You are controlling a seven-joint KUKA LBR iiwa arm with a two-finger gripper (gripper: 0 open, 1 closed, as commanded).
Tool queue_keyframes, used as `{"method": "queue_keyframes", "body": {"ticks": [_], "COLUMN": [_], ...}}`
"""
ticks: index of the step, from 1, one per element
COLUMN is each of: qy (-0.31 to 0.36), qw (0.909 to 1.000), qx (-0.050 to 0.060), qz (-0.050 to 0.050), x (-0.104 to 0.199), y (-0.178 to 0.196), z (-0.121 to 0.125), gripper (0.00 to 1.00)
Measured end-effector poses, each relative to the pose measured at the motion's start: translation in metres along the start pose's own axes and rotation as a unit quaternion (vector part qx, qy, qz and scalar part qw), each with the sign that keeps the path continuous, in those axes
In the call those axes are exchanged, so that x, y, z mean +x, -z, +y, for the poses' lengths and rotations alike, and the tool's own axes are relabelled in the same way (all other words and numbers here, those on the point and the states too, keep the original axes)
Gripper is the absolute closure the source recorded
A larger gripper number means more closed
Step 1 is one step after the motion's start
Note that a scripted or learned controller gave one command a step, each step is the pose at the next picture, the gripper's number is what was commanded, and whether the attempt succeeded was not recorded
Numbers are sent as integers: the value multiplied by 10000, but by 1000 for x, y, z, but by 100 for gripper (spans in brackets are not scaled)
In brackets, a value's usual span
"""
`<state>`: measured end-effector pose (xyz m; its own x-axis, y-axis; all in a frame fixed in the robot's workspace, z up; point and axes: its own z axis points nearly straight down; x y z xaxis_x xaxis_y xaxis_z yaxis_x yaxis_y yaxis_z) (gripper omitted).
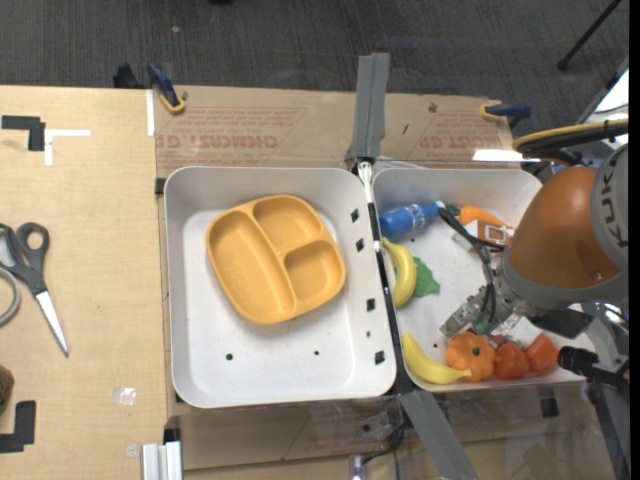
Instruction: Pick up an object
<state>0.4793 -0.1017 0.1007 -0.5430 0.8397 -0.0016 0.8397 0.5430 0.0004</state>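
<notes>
My gripper [478, 318] hangs low in the right bin [455, 183], just above an orange round fruit [471, 356] and beside a red piece [511, 360]. An orange-red piece [543, 350] lies further right. One banana [430, 362] lies along the bin's front edge, another banana [402, 271] sits by the left wall next to a green leafy item [425, 277]. At the back are a blue bottle [408, 220] and an orange carrot-like piece [481, 215]. The arm's orange band [562, 228] hides part of the bin.
The left bin [190, 298] holds a yellow divided plate [276, 256]. Scissors [38, 280] lie on the bench at the far left. A metal divider [370, 108] stands between the bins at the back.
</notes>
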Motion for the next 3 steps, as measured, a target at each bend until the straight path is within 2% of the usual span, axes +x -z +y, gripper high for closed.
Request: {"method": "queue_keyframes", "body": {"ticks": [1,2,3], "qy": [0,117,-81], "qw": [10000,9999,10000], "qx": [0,-5,-14], "qz": [0,-1,2], "x": [0,-17,-28], "y": [0,-8,-8], "z": [0,-12,-18], "gripper": [0,0,0]}}
